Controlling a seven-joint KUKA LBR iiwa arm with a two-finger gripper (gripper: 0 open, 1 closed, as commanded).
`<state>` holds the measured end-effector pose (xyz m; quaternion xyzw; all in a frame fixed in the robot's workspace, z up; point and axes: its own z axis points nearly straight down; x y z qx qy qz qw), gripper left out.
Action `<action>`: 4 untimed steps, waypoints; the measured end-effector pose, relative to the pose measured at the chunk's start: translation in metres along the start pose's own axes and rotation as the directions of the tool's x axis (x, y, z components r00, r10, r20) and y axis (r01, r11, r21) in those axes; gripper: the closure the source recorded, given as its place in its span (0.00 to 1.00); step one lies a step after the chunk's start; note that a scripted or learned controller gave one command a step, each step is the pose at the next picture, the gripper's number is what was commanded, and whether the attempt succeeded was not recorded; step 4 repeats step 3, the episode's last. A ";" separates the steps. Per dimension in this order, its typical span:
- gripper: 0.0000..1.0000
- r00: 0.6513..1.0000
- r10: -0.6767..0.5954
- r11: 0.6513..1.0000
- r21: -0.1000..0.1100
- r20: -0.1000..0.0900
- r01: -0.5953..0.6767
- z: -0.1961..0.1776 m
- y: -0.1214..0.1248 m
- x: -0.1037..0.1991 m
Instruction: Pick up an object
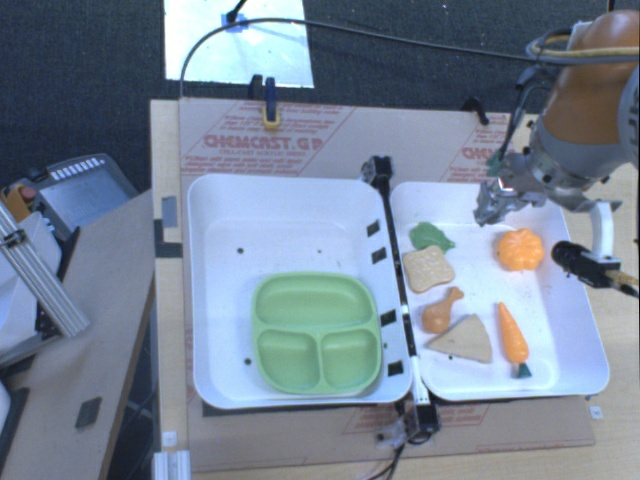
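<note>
End effector [495,206] over back of right bin [585,353], grip state not discernible, nothing seen held; nearest piece: orange pumpkin [520,249], round, no long axis, just below and right in view; green leaf [431,236] to left, farther off.

The arm [590,98] ran off the right edge, its upper part cut away. The pincer [497,206] was too small and blurred to tell its fingers' spacing.

A green divided tray [318,332] lies in the left white bin [215,268], near its front
</note>
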<state>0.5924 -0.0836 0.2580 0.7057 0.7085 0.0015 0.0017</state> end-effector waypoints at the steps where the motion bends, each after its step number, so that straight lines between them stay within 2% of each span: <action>1: 1.00 1.000 -0.005 1.000 0.002 -0.002 0.005 -0.004 0.002 0.048; 3: 1.00 1.000 -0.005 1.000 0.004 -0.002 0.005 0.018 0.017 0.159; 4: 1.00 1.000 -0.005 1.000 0.004 -0.002 0.005 0.018 0.017 0.159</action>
